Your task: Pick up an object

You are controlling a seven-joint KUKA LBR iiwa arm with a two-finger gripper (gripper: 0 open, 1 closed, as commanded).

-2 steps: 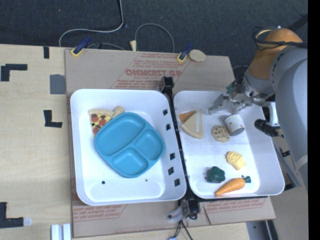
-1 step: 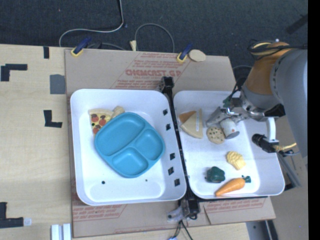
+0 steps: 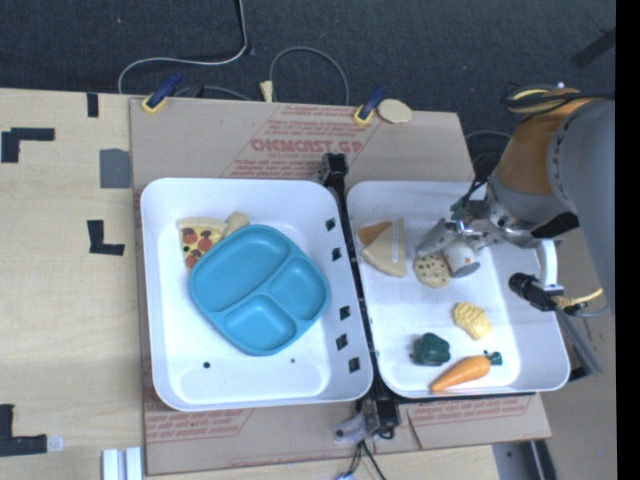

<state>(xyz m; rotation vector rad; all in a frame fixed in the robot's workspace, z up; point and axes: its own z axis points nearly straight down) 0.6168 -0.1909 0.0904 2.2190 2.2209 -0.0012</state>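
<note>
Right now, hovering low over the upper middle of the right shallow white bin (image 3: 520, 373): the grey two-finger gripper (image 3: 447, 243), reaching in from the right side. Cannot tell whether clenched or released. Nearest candidate, a round tan speckled cookie (image 3: 431, 269), lying just below and slightly left of the pincer, nearly touching; no long axis to speak of. Just beyond on the left, a tan wedge of bread or cheese (image 3: 381, 247), close enough to get nudged. Well apart toward the near rim: a yellow ridged piece (image 3: 471, 319), a dark green lump (image 3: 432, 348), an orange carrot (image 3: 464, 371) lying aslant. Over in the left white bin (image 3: 165, 268), a blue divided plastic tray (image 3: 259, 288) and a pizza slice (image 3: 200, 238), out of the way.
</note>
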